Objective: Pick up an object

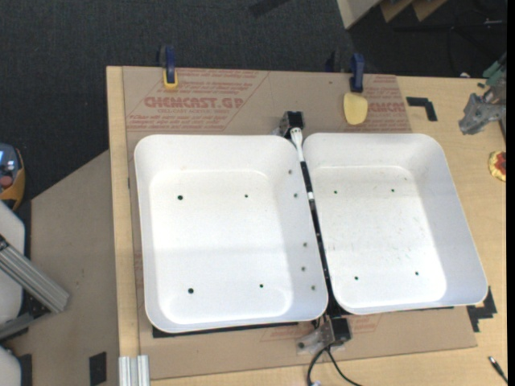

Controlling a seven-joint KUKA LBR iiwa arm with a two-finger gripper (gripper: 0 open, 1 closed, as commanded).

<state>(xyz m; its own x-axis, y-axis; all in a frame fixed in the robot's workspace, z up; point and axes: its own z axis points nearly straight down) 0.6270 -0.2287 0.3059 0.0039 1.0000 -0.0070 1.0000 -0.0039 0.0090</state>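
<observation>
The brown board (201,95) with red lettering covers most of the bench below me, and it sits over a dark carpeted floor (80,22). Two shallow white bins lie on it side by side. The left bin (161,167) and the right bin (434,167) touch along their inner rims, where a thin black strip (310,207) runs from back to front. Each bin floor shows four small dark dots, and the right one is also lightly speckled. My gripper (481,111) hangs at the far right, above the bare bench and well apart from both bins. From this angle it is only a grey metal shape, so I cannot tell whether it is apart or together, and I see nothing held in it. Two blue clamps, one (168,59) at the back left and one (356,67) at the back right, pinch the board's far edge. The candidates for picking that I can see lie outside the bins. A pale yellow lump (356,108) rests on the board just behind the right bin, under the right clamp. A reddish bit (498,164) lies at the right edge, near my gripper.
</observation>
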